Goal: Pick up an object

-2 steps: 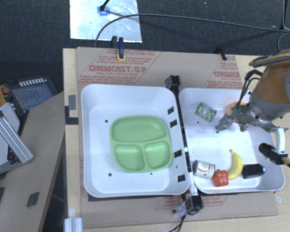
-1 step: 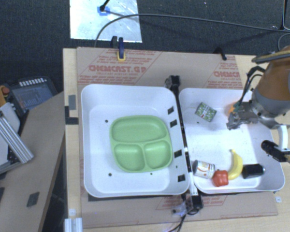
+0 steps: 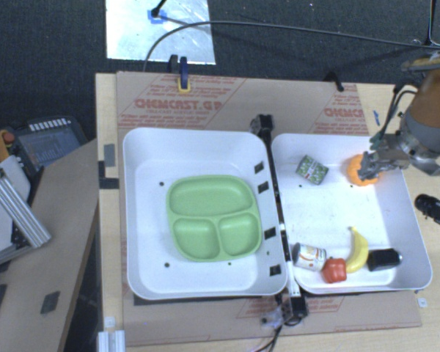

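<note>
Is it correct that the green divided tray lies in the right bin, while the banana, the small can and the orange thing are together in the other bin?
Not quite. The camera view shows the green divided tray in the left bin, not the right one. The banana, the small can and the orange thing are in the right bin, as you said.

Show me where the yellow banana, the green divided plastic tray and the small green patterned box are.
Yellow banana [image 3: 358, 249]: camera view, middle of its curved body.
Green divided plastic tray [image 3: 207, 196]: camera view, floor of its long upper compartment.
Small green patterned box [image 3: 312, 170]: camera view, centre of its top face.
</note>
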Robot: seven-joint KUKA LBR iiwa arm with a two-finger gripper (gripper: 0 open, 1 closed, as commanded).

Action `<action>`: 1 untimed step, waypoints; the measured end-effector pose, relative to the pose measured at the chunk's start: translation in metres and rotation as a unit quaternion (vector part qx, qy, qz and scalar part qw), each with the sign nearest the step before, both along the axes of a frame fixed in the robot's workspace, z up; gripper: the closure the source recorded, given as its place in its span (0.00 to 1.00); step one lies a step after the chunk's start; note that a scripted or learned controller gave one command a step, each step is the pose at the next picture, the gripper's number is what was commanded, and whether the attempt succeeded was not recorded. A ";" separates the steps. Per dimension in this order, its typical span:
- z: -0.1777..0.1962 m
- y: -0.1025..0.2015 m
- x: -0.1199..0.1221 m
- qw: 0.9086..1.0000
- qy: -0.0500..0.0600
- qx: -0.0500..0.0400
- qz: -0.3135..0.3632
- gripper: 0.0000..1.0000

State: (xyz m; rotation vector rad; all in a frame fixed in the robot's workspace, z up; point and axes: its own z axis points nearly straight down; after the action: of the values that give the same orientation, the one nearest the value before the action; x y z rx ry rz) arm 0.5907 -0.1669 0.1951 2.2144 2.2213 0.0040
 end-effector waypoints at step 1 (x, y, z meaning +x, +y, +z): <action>0.013 0.000 0.001 1.000 0.001 0.000 0.000 1.00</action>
State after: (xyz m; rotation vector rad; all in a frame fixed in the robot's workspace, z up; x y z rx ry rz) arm 0.5917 -0.1670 0.2083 2.2150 2.2233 0.0030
